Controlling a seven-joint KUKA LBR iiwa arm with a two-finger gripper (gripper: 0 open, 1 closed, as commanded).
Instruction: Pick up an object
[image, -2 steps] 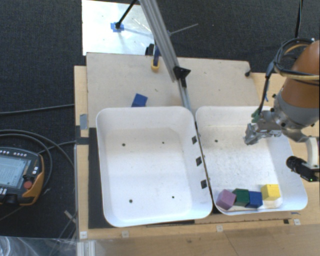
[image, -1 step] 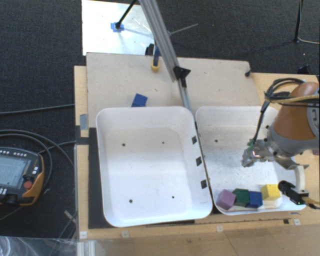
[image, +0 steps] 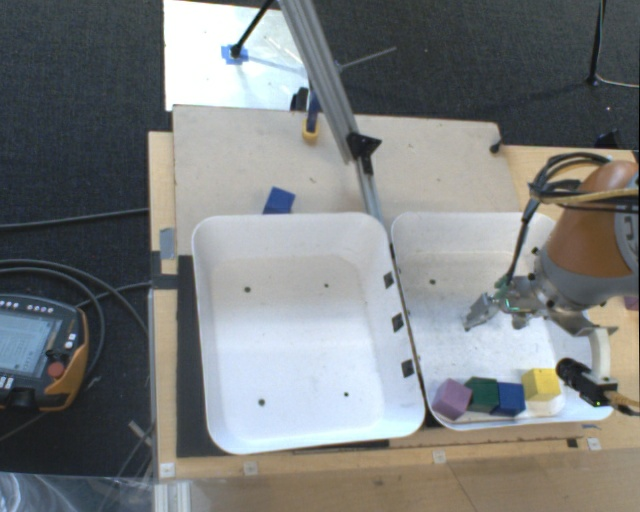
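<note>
Purple block (image: 451, 397) below end effector (image: 484, 311)

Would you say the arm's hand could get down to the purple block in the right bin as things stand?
Probably yes. The hand hangs over the right bin, and the purple block lies uncovered below it. The green block beside it and the bin's near wall leave little room.

Both bins, the left bin (image: 300, 330) and the right bin (image: 450, 270), are white with small dark dots. At the lower right lie a purple block (image: 451, 397), a green block (image: 483, 392), a blue block (image: 509, 399) and a yellow block (image: 541, 384). A blue piece (image: 279, 201) sits on the pale board (image: 420, 160) at upper left; the arm (image: 590, 240) is orange and grey.
</note>
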